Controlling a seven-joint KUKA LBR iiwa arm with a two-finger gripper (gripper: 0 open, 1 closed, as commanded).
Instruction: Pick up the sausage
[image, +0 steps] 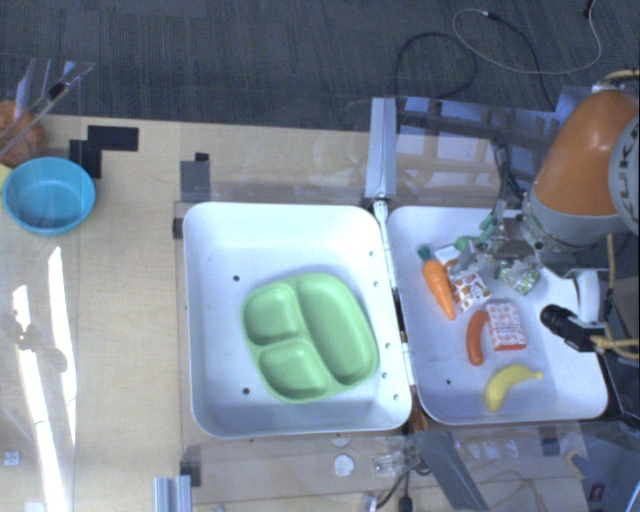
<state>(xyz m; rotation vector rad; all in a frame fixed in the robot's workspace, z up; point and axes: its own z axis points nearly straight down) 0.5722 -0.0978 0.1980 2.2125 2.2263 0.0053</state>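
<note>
Over the right bin, arm bent down from the right edge; gripper low among clutter, grip state apparently indiscernible. Sausage lies just below-left of it, untouched.

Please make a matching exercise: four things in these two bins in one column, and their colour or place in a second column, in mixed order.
Things:
1. sausage
2. banana
3. carrot
4. divided plate

Descriptions:
A. green, in the left bin
B. yellow, nearest the right bin's front edge
C. orange with a green top, near the right bin's left wall
D. red-orange, beside a small packet, above the banana

Pairs: 1-D, 2-B, 3-C, 4-A
</note>
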